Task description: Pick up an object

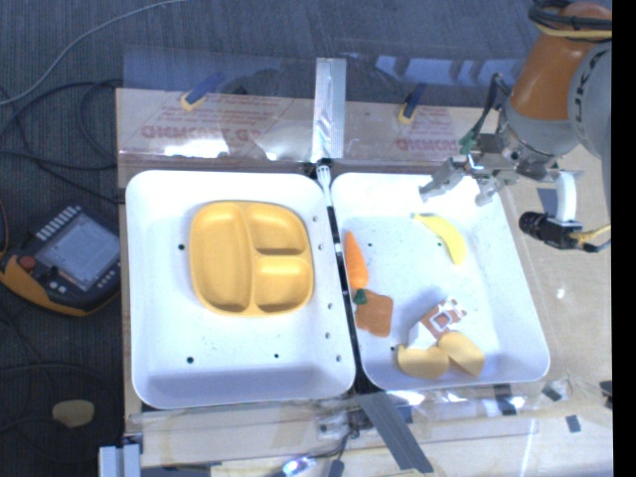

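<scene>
Grey robot arm with an orange band (556,63) enters from three o'clock, its upper links cut off by the frame edge. Its two-finger metal gripper (459,179) hangs over the far rim of the right shallow white plastic bin (517,266), at about one o'clock in that bin; whether the fingers stand apart or together cannot be told, and nothing is seen between them. Just below the gripper lies a curved yellow plastic banana (444,235), apart from it. Along the bin's nine o'clock wall rests a slim orange toy carrot (355,262), and beside its lower end a flat orange-brown slab (375,314). At six o'clock sit two pale yellow rounded lumps (441,356), touching, with a small red-and-white item (444,317), too blurred to identify, just above them. The left white bin (159,346) holds a glossy yellow three-compartment tray (250,257).
</scene>
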Available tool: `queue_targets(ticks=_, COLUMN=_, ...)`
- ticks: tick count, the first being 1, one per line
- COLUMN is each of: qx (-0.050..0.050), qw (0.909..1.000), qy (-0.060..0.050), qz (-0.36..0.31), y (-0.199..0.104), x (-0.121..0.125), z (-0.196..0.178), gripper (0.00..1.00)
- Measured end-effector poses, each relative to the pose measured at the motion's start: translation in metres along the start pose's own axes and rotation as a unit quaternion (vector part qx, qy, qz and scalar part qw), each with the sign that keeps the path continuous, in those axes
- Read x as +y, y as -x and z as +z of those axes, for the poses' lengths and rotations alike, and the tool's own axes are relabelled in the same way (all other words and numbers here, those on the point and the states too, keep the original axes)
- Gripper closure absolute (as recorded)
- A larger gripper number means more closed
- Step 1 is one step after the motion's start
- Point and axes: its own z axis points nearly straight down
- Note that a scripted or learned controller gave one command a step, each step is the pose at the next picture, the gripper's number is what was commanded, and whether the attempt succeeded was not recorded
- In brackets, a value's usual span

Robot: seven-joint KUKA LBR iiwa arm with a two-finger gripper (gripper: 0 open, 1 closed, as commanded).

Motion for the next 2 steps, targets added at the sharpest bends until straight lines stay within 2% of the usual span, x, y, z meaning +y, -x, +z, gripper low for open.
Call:
queue_targets(ticks=1, qx=-0.002, qw=0.9994, qy=0.000, qz=-0.034, y=-0.018, x=0.025, z=-0.044, gripper=0.00)
queue_targets(ticks=2, qx=-0.002, qw=0.9993, qy=-0.001, qz=-0.037, y=0.047, x=-0.010, z=0.046, gripper=0.00)
